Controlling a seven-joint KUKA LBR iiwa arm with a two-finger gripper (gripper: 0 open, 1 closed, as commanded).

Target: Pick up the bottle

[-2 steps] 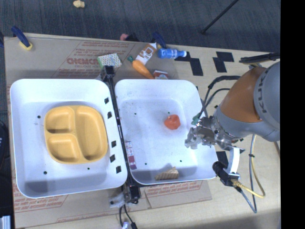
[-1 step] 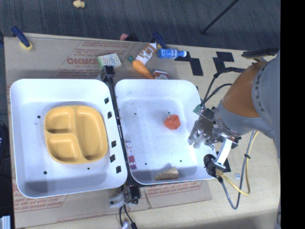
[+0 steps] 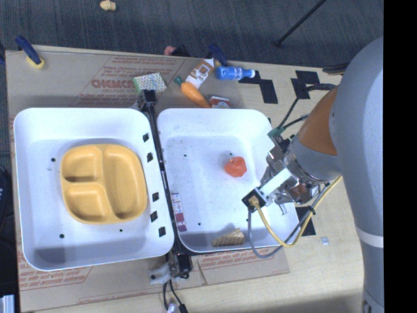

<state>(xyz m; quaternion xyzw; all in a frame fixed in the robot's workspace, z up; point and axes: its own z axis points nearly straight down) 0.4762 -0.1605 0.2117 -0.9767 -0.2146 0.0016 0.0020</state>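
The claw (image 3: pixel 291 193) hangs at the right-hand wall of the right bin (image 3: pixel 202 201). Whether it is released or clenched cannot be told, since the wrist hides it from above; nothing is seen held in it.

Contents of the right bin:
- near its middle, a red-orange lump (image 3: pixel 236 167);
- against its near wall, a tan cone-like piece (image 3: pixel 228 238).

The bottle (image 3: pixel 233 74) is blue and lies on its side on the bench, beyond the far wall of the right bin; it is outside the bin and well apart from the claw. Near it, also beyond that far wall, lie a white-and-orange packet (image 3: pixel 201 72) and an orange carrot-like item (image 3: pixel 194 94).

Step in hand, as judged: approach; the target is not yet reached, and no grasp has been made.

The next move calls for:
- lifting clear of the bin wall;
- travelling beyond the far wall;
- aligning across the bottle's narrow body;
- descending without striking the neighbouring items.
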